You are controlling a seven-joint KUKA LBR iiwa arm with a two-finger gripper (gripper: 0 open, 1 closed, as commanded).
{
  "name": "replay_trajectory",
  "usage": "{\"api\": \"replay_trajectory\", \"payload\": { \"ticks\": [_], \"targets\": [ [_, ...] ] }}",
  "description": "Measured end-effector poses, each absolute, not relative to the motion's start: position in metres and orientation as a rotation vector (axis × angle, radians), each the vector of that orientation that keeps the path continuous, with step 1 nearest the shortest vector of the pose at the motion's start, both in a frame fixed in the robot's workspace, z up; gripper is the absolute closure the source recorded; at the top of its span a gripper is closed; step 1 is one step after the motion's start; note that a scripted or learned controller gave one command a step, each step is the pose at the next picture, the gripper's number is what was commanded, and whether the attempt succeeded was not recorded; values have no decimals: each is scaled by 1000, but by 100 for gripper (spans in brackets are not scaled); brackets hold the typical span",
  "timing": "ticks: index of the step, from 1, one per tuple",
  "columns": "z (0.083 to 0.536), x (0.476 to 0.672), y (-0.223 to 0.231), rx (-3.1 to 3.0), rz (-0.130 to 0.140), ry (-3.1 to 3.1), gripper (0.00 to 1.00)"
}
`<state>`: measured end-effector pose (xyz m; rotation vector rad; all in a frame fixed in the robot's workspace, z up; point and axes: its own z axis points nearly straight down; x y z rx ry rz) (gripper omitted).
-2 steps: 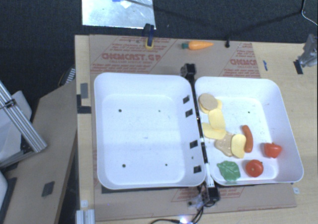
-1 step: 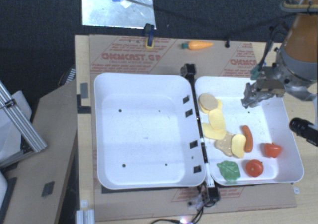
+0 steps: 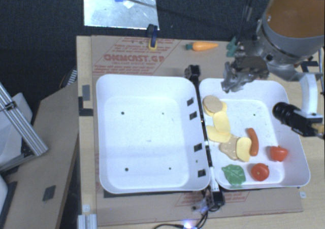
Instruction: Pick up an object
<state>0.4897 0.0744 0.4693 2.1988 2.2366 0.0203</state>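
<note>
Two white bins sit side by side on the bench in our one overhead view, the left bin (image 3: 147, 131) bare-floored and the right bin (image 3: 292, 126) holding a scatter of toy food. We see the gripper (image 3: 234, 83) hanging above the right bin's far edge, near its inner corner, nothing visible between its fingers; whether they are spread or closed we cannot tell. Closest to it lies a tan round slice (image 3: 212, 104), just below and slightly left in the frame, heading a line of pale yellow slices (image 3: 221, 121) that runs toward the near rim. A red sausage (image 3: 253, 140), long axis running far to near, two tomatoes (image 3: 260, 171) and a green leaf (image 3: 233, 173) lie farther off. We judge the tan slice the shortest reach.
</note>
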Motion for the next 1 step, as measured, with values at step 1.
{"api": "replay_trajectory", "payload": {
  "ticks": [1],
  "targets": [
    [539, 499, 130, 2207, 16, 2230, 100]
  ]
}}
